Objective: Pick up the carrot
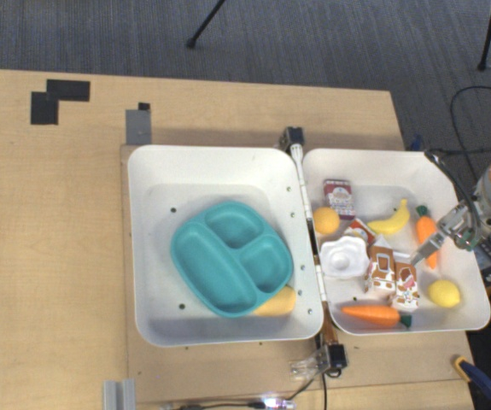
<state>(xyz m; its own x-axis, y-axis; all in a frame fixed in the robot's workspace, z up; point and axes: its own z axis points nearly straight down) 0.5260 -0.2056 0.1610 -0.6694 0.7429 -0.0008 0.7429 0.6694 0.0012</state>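
Two carrots lie in the right bin [476, 310]. A small carrot [425, 227] with a green top rests near the bin's right wall. A longer carrot [371, 314] lies flat along the front wall, green end to the right. My gripper [435, 236] reaches in from the right and hovers open over the small carrot. One finger [424, 250] crosses that carrot's lower part. Nothing is held between the fingers.
Around the carrots the right bin holds a banana [390, 220], a lemon [444, 293], a round yellow fruit [325, 220], a white cup [343, 257], a red box [339, 196] and small cartons [393, 278]. A teal divided plate [232, 257] lies in the left bin [151, 229].
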